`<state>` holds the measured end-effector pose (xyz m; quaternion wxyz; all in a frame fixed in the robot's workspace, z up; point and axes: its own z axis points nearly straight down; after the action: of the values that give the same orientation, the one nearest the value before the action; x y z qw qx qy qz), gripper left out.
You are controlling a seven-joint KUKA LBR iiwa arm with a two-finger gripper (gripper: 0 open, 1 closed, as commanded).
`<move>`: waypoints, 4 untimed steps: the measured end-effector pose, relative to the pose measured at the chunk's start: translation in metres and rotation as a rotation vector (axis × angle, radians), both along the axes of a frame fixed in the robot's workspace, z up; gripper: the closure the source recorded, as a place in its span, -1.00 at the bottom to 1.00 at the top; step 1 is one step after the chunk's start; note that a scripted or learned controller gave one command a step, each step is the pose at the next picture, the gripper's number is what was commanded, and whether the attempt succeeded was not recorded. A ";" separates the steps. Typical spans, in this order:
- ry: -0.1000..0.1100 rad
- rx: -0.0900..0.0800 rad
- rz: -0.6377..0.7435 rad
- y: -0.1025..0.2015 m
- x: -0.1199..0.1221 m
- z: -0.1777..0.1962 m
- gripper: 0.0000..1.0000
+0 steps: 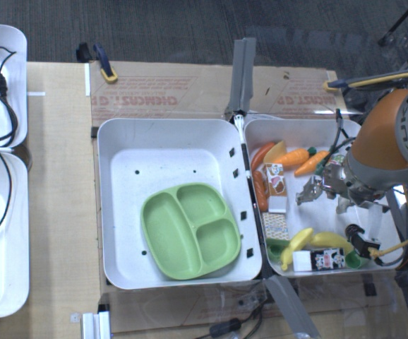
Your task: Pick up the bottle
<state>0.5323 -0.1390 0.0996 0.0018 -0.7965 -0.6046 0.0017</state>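
The arm [391, 143] reaches in from the right over the right bin [255, 129]; its gripper [308, 191] hangs low above the bin's middle, fingers [304, 195] slightly apart with nothing between them; the bottle [322, 260], white with a dark label, lies on its side near the bin's front edge, apart from the gripper; a banana [296, 244] lies just beside it, touching or nearly so; carrots [304, 157] sit toward the back; a small carton [276, 187] lies along the left wall; the left bin [119, 147] bears a green divided plate [190, 230].
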 end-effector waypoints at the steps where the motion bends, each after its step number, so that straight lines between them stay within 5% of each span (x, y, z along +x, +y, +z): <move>1: -0.003 0.000 0.100 -0.046 -0.036 0.031 -1.00; 2: -0.001 -0.001 -0.007 -0.014 0.027 -0.009 -1.00; 3: -0.005 -0.003 0.242 -0.053 0.090 0.118 -1.00; 4: -0.002 0.001 0.335 -0.017 0.044 0.006 -1.00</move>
<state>0.5766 -0.1561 0.1058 0.0013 -0.6847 -0.7288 0.0011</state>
